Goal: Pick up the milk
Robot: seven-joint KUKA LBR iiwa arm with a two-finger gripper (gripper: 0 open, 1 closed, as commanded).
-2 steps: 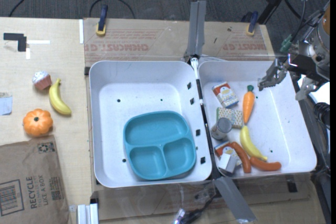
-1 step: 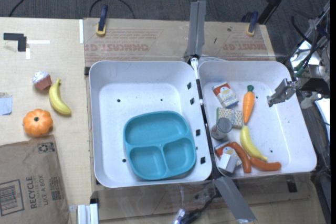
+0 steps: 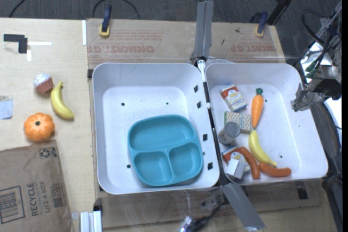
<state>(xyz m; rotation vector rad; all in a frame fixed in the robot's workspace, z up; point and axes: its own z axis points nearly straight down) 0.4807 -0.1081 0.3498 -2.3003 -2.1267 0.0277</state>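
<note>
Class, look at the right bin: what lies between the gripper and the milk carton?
In the camera view, the upright carrot stands between the gripper at the bin's right rim and the milk carton; the remaining stretch is bare white bin floor.

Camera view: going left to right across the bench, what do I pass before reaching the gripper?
Pumpkin → loose banana → blue tray → milk carton → carrot → gripper
</note>
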